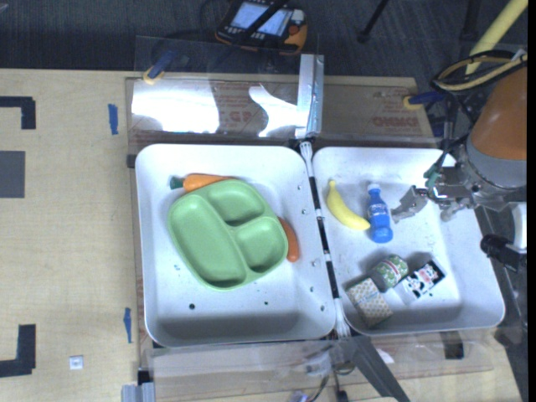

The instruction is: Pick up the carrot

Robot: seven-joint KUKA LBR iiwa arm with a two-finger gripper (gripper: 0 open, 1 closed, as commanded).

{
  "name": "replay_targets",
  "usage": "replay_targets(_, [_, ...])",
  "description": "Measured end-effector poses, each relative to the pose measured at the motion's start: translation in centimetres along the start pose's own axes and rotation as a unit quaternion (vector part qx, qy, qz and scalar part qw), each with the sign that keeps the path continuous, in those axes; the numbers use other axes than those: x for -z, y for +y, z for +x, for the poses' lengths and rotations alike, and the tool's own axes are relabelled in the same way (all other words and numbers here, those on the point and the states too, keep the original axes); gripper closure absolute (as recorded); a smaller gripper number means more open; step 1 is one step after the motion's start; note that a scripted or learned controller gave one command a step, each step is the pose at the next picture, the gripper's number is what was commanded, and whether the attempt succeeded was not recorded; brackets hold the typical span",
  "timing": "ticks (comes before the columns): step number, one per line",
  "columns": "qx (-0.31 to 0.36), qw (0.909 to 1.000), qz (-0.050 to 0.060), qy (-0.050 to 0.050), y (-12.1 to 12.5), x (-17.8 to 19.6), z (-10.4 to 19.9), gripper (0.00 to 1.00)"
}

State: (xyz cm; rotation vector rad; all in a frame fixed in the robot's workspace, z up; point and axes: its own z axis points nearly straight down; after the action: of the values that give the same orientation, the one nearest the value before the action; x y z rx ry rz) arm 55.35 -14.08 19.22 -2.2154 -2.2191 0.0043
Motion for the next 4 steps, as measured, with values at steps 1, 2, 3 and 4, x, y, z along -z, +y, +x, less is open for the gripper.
replay_targets(1, [0.084,0.9964,-0.004,-0.001,2.8,-10.6,0.8,0.0])
replay_targets(2, [0.225,0.9744,-0.004,-0.002,6.8,-10.6,-1.9,0.0])
replay_targets(3, [0.224,0.9746,-0.006,-0.003,6.9,-9.6,-1.9,1.0])
replay_targets(4, [0.001,1.0,0.006,0.0,10.1,-5.1,-7.3,1.0])
